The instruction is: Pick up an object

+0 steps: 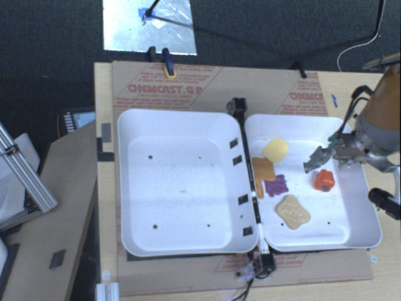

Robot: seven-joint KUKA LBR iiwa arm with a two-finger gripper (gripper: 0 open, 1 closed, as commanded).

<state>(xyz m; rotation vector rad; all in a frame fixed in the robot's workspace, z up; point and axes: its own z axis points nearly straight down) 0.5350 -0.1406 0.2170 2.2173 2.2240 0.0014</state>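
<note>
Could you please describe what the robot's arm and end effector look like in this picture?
The arm enters from the right: a rounded orange band above a light grey wrist section. Thin black cables loop along its left side. The end effector is dark grey metal, angular and blocky, jutting from the wrist. No markings are legible on either.

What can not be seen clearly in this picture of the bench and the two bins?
- Hand: small and dark in the camera view; its fingers blur together.
- Arm: cut off by the right edge.
- Orange piece at the divider: too small to identify.
- Red-orange object: too blurred to tell whether the hand touches it.
</note>
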